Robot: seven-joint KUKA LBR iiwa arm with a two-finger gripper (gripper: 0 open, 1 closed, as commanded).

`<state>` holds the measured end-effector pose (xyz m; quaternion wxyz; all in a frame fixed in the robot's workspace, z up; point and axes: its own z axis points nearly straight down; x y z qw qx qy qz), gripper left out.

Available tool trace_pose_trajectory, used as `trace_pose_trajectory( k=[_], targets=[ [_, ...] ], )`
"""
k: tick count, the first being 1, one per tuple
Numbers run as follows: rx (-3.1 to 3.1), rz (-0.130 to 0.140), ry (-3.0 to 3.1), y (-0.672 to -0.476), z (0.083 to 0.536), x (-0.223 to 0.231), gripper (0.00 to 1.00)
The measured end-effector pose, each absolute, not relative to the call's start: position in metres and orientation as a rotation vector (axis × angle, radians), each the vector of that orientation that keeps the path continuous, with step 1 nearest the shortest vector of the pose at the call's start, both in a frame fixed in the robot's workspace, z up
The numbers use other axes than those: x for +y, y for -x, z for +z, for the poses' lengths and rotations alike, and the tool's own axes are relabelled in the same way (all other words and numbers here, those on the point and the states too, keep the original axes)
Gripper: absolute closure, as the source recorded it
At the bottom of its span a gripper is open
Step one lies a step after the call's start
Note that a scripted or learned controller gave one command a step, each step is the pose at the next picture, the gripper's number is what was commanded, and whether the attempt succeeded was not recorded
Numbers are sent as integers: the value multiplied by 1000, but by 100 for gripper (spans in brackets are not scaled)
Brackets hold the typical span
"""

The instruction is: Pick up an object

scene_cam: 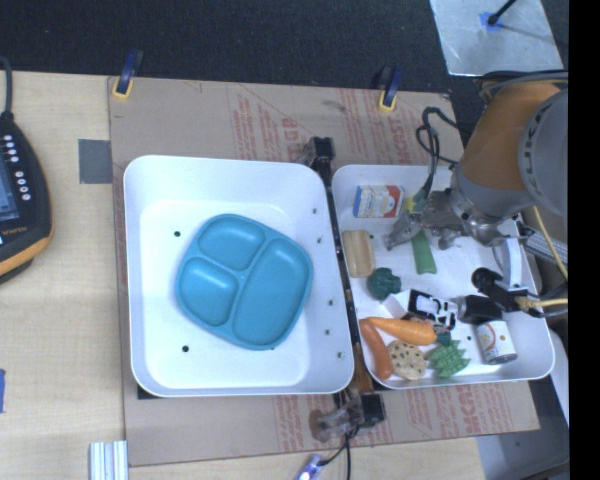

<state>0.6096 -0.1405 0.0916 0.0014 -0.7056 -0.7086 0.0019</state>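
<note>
Your gripper [420, 230] hangs over the cluttered right bin [540, 368], beside the green stick [423, 253]; finger state unreadable. Likely chosen as an isolated target.

The grey arm [515, 153] reaches in from the right, its hand [420, 230] lowered.

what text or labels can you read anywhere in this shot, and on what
Nothing reads clearly enough to quote.
Cardboard sheet: faint red printed strips, too blurred to read.
Small carton: blue and white label, too small to read.
Small can: red and white label, unreadable.
Handheld controller: screen and buttons, no legible characters.
</note>
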Motion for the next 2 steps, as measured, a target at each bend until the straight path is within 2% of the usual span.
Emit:
trace_pose_trajectory(
  k=[1, 2],
  targets=[
    [-2221, 6, 2215, -655, 91, -174, 0],
    [-2224, 6, 2215, -602, 92, -136, 0]
  ],
)
